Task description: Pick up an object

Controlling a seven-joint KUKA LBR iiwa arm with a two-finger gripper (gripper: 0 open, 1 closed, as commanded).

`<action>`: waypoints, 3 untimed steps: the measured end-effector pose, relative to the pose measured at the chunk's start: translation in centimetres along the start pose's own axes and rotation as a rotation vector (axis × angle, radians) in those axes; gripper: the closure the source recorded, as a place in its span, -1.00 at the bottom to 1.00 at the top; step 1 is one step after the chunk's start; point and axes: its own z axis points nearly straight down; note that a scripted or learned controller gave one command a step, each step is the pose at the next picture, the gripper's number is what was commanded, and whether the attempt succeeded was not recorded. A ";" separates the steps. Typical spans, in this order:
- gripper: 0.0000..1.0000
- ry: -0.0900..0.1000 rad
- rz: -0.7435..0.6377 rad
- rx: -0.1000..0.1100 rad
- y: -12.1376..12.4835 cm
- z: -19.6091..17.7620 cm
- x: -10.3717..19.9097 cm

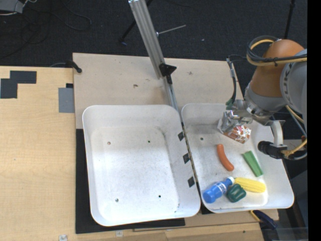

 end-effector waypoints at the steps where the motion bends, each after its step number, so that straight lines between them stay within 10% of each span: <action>1: 1.00 0.000 -0.002 0.001 0.4 -4.3 -0.2; 3: 1.00 0.003 -0.006 0.006 -0.4 -10.2 5.4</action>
